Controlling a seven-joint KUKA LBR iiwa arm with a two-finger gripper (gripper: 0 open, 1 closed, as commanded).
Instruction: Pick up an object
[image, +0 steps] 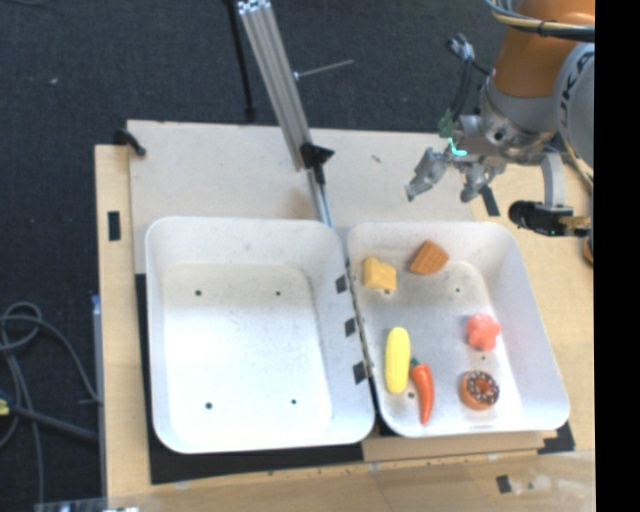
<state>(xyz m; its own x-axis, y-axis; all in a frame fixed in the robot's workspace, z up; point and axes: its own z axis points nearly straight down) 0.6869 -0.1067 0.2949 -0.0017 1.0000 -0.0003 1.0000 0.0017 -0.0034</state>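
Gripper: the gripper (452, 178) hangs above the table (230, 170), beyond the far rim of the right bin (535, 330); its fingers look spread, with nothing between them.
Why there: likely a raised, clear pose from which any item can be chosen.
Task things: all lie in the right bin: a yellow block (379, 274) and an orange wedge (428, 258) near the far wall, a corn cob (397, 359) and a carrot (423, 391) side by side by the left wall, a pink piece (483, 331) and a doughnut (479, 389) to the right.
Spacing: mostly apart, which should leave room for fingers.
Left bin (170, 330): white, speckled.
Surface: pale wooden table, black mat under the bins.
Room: dark carpet, cables at left, a metal post (285, 95) rising behind.
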